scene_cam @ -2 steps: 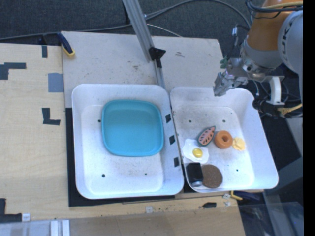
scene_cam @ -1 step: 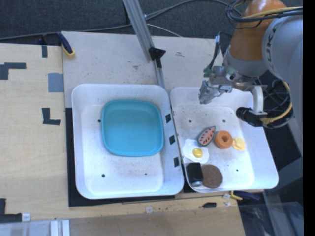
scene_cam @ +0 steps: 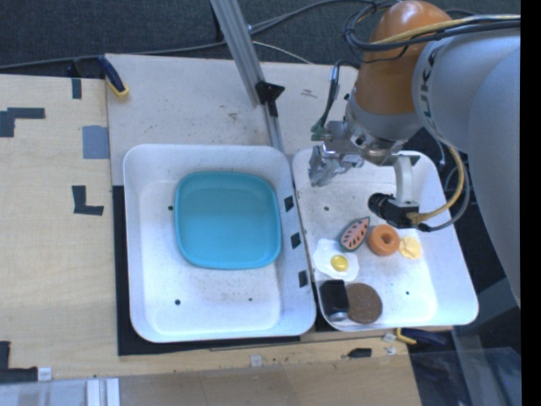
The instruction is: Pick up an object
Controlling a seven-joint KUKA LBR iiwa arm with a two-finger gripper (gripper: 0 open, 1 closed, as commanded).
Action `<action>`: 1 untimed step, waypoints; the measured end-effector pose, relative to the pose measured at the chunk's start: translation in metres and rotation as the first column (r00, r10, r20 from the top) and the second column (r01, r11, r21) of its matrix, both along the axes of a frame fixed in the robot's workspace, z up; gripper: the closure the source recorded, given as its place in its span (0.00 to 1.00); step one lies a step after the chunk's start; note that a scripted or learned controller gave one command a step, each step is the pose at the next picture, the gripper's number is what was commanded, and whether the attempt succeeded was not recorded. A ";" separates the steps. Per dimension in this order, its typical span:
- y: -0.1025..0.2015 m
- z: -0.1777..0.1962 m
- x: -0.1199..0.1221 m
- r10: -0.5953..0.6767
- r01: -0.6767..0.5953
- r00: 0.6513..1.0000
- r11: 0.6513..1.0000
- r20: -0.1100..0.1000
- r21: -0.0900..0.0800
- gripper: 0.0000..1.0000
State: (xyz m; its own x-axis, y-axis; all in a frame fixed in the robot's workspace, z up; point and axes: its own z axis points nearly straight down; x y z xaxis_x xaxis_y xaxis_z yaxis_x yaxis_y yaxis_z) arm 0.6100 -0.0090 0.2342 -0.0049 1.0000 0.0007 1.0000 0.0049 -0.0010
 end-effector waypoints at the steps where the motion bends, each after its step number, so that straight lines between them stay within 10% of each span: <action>1: 0.060 0.001 -0.018 0.000 0.000 1.000 1.000 0.000 0.000 1.00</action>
State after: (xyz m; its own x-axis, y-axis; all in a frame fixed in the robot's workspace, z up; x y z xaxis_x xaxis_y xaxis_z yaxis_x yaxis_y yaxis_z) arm 0.5924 0.0511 0.2351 -0.0049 1.0000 0.0008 1.0000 0.0049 -0.0008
